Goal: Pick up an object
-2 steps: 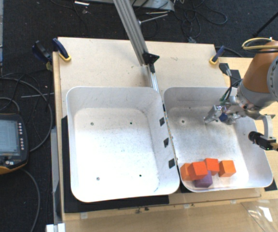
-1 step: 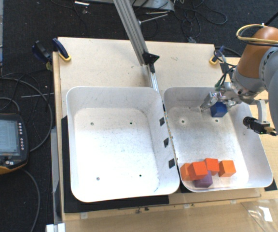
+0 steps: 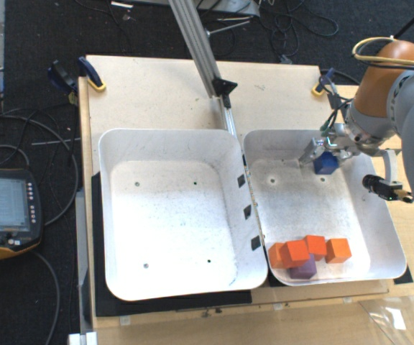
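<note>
A teach pendant (image 3: 6, 210) lies on the floor at far left, off the bench. Next comes the left bin (image 3: 121, 157), white and shallow, touching the right bin (image 3: 379, 221) along a shared edge. A slanted metal rail (image 3: 196, 38) runs down toward the point where the 2 bins meet.

In the right bin, near its front wall, sit 3 orange blocks (image 3: 307, 250) bunched together, with 1 purple block (image 3: 304, 268) tucked just in front of them. Toward the back of that bin, a blue block (image 3: 326, 163) sits at the gripper (image 3: 327, 153), whose metal fingers appear to pinch it from either side; whether it is lifted clear of the bin floor or resting on it cannot be told.

The arm (image 3: 390, 99) enters from the right, its orange band above the wrist.

The blue block looks like a small, rigid, light cube, likely foam or plastic, with flat faces. It should not deform or break. Flat opposite sides are the sensible place to clamp, near the middle so it does not pivot; smooth faces could slip if held only by a corner.
</note>
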### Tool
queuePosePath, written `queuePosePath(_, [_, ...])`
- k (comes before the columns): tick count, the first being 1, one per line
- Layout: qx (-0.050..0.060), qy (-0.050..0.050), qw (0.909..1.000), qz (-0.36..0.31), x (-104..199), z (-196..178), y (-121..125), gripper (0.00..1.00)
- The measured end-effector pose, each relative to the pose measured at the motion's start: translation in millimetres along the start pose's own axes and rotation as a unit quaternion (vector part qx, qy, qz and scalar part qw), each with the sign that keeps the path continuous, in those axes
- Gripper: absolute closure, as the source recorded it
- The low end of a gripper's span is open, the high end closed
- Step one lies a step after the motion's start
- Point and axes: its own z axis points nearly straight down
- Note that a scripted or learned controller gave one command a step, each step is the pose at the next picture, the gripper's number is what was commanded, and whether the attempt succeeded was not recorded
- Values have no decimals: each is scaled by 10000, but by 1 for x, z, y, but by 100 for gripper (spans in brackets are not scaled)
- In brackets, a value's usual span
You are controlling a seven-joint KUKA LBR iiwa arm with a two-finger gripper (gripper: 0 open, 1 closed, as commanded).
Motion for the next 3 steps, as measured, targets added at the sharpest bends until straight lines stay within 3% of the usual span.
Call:
queuePosePath(1, [-8,-10,10000,-9,0,-10,1,100])
queuePosePath(2, [-13,-16,10000,-22,1,-20,1,100])
queuePosePath(3, [-13,20,10000,-31,82,-56,7,100])
